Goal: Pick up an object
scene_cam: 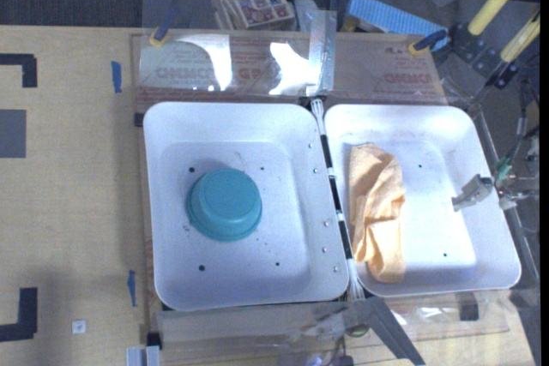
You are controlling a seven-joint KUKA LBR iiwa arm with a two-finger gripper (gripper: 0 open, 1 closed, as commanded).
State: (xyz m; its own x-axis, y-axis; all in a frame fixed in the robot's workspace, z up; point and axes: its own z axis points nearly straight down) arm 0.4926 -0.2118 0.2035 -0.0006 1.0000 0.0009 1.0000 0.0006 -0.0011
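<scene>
Plainly, round teal bowl (225, 203) upturned; crumpled orange cloth (377, 210) alongside.

Robotics lab: twin white bins (171, 270), taped wooden bench (69, 184).

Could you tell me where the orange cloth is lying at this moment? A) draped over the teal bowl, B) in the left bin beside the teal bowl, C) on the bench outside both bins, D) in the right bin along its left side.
D: the orange cloth lies crumpled in the right bin along its left side, while the teal bowl sits alone in the left bin.
</scene>
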